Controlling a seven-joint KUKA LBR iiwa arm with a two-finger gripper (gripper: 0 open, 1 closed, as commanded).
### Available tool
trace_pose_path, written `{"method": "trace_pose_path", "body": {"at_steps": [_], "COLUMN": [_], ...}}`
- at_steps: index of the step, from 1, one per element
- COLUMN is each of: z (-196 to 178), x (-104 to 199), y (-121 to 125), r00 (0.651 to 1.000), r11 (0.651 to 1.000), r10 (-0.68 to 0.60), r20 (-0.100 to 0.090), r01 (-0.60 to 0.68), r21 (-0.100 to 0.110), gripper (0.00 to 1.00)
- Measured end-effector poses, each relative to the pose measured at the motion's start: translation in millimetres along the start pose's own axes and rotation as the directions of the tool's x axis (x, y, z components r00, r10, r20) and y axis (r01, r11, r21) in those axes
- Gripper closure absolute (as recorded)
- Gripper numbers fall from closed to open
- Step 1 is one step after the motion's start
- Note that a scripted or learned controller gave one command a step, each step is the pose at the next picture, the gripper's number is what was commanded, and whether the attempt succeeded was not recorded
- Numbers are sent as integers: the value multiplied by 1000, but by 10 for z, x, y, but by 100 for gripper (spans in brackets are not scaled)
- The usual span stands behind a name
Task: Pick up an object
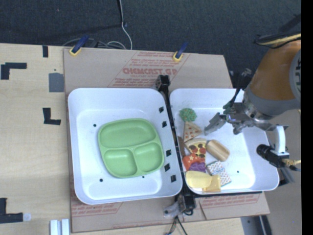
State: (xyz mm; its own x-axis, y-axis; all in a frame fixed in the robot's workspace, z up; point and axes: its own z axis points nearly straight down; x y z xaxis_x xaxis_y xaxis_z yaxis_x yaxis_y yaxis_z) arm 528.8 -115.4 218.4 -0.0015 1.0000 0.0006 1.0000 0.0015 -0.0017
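Observation:
The right bin [254, 177] holds a cluster of toy foods along its left side. These are a green broccoli [187, 114], a tan wedge [191, 130], a pizza slice [196, 148], a hot dog bun [217, 150], a purple piece [198, 166], a yellow piece [203, 181] and a patterned packet [219, 173]. My gripper [226, 125] hovers over the right bin just above the hot dog bun and right of the wedge. Its fingers are spread open with nothing between them.
The left bin [83, 106] holds a green divided plate [130, 147]. A black divider [168, 126] runs between the bins. The arm's grey and orange body [276, 82] covers the right bin's far right corner. A cable [122, 13] trails across the dark floor behind the bench.

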Motion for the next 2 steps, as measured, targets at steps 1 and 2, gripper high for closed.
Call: {"method": "trace_pose_path", "body": {"at_steps": [1, 2], "z": [1270, 1337], "x": [172, 175], "y": [345, 802], "r00": [1000, 1000], "r11": [1000, 1000], "r10": [3, 0], "r20": [7, 4], "r01": [-3, 0], "r21": [-5, -4], "gripper": [0, 0]}}
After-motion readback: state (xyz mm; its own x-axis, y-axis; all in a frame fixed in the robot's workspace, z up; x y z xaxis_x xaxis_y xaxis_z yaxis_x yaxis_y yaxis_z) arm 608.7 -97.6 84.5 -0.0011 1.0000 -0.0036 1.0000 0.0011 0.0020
